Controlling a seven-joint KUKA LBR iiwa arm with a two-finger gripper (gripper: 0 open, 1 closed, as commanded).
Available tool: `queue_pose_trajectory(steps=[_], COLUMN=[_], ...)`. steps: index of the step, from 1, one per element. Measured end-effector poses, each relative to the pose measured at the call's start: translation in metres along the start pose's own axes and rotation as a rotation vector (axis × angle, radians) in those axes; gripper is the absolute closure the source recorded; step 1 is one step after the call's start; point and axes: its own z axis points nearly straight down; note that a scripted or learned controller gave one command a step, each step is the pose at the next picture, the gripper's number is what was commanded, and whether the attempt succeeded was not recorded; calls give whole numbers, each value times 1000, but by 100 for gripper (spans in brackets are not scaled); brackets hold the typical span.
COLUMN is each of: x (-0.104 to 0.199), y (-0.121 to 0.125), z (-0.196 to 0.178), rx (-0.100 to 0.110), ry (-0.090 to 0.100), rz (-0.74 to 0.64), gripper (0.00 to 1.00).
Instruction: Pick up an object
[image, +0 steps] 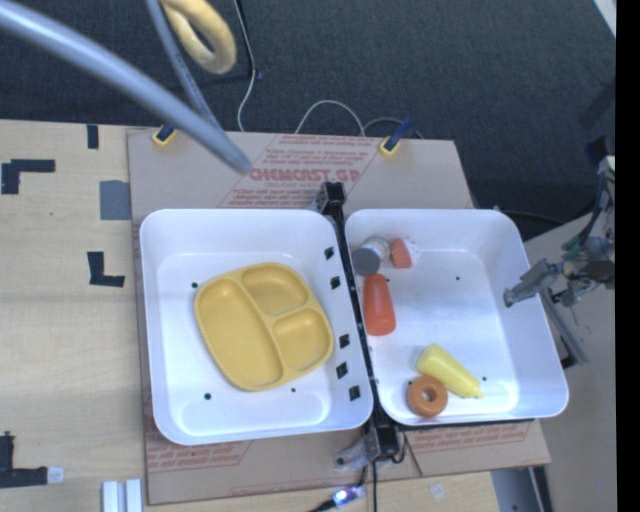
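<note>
Zero items at the hand (540, 282) right now. It hangs over the right bin's (500, 232) right rim, and I can't tell if it's apart or together. Closest targets are the yellow cone (449, 371) and orange ring (428, 397), lower right of frame. I'd guess they're loose so they're easy picks. The yellow divided plate (264, 325) lies flat in the left bin (165, 240), well apart.

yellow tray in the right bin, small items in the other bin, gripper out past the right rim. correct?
One error: the yellow tray lies in the left bin, as the camera view shows. The small items, including an orange ring, are in the right bin. The gripper is out past the right rim.
</note>
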Motion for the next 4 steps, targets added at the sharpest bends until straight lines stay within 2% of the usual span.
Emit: queue_pose_trajectory(steps=[1, 2, 4], x=[1, 0, 4], y=[2, 10, 3], z=[-5, 55, 144], rx=[-10, -5, -5], ry=[-3, -1, -1], rz=[-4, -4, -4], gripper=[0, 0, 0])
